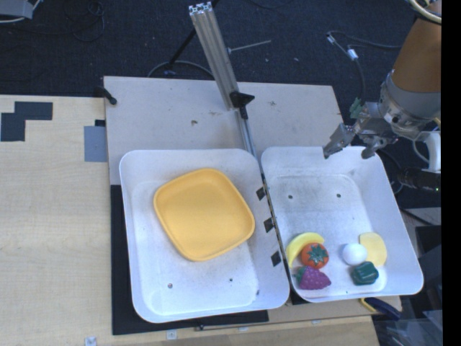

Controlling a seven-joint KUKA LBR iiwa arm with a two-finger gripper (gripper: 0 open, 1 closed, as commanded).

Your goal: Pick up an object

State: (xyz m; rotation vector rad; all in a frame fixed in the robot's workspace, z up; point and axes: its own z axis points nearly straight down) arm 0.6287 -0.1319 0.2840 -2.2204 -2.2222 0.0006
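Two-finger grey gripper (353, 145) hangs over the far rim of the right shallow white bin (317, 182), fingers spread apart, nothing between them. Small plastic toy foods (335, 258) cluster at the bin's near edge, well apart from it. Left white bin (140, 280) holds a yellow square plastic plate (203, 213).

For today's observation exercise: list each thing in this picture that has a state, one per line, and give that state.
gripper: open, holding nothing, above the right bin's far edge
yellow plate: right way up, flat in the left bin
tomato: resting on the banana
grapes: lying loose
white ball: resting in the right bin
green pepper: lying loose
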